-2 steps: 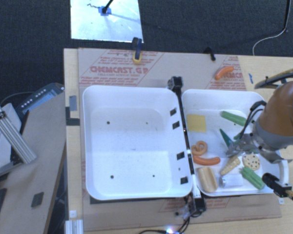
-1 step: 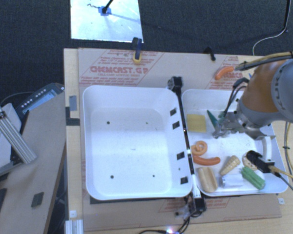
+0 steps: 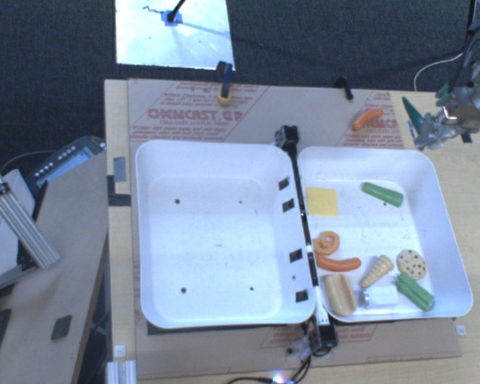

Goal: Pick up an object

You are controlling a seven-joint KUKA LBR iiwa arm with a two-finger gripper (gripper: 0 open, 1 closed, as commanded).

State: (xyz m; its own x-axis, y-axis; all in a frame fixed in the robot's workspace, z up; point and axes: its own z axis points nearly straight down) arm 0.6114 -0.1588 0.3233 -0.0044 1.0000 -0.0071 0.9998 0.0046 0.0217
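- Desk (image 3: pixel 120 214): carries two shallow white bins side by side on a board printed with red lettering.
- Left bin (image 3: pixel 216 154): bare white floor with a few small dark dots.
- Right bin (image 3: pixel 432 174): holds all the toy food items listed below.
- Yellow square (image 3: pixel 322 202): lies flat at the far left of the right bin.
- Green pickle (image 3: pixel 382 194): lies right of the yellow square, near the far wall, apart from the square.
- Orange ring (image 3: pixel 326 241): near the bin's left wall, just beyond the sausage (image 3: pixel 338 264); the two appear to touch.
- Bun (image 3: pixel 340 294): at the near left corner, just near of the sausage.
- Cone (image 3: pixel 375 271): right of the sausage, tip pointing toward the near left.
- Cookie (image 3: pixel 411 264): right of the cone, just beside it.
- Green piece (image 3: pixel 415 291): near right corner, just near of the cookie.
- White block (image 3: pixel 379 296): between the bun and the green piece.
- Orange sausage (image 3: pixel 368 119): lies on the board outside the bins, beyond the right bin's far wall.
- Gripper (image 3: pixel 444 123): at the right edge, beyond the right bin's far right corner, well apart from the bin's items. Jaws: cannot tell whether released or clenched; no item is visible between them.
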